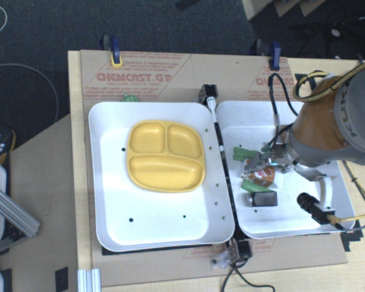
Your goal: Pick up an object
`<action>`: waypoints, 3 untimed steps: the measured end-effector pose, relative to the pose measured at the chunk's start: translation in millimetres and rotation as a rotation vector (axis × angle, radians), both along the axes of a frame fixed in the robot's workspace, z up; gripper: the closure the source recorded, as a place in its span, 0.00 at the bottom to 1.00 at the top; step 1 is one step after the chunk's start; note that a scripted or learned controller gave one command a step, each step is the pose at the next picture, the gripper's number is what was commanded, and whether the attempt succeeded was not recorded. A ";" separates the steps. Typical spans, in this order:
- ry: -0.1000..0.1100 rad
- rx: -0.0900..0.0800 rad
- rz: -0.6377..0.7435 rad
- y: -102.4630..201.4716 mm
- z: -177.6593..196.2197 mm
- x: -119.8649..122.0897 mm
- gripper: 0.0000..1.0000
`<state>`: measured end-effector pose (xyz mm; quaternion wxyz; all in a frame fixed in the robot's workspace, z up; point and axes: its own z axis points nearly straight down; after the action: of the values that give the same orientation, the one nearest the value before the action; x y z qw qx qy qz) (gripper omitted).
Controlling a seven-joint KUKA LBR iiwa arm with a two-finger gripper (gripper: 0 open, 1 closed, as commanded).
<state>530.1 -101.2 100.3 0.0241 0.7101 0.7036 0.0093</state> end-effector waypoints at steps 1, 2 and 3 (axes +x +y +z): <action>0.037 0.022 0.016 59.9 90.2 -21.9 0.00; 0.034 0.025 0.020 131.5 204.2 -50.1 0.00; 0.044 0.020 0.011 126.6 207.9 -49.9 1.00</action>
<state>480.2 25.3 308.3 0.0015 0.7064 0.7079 0.0010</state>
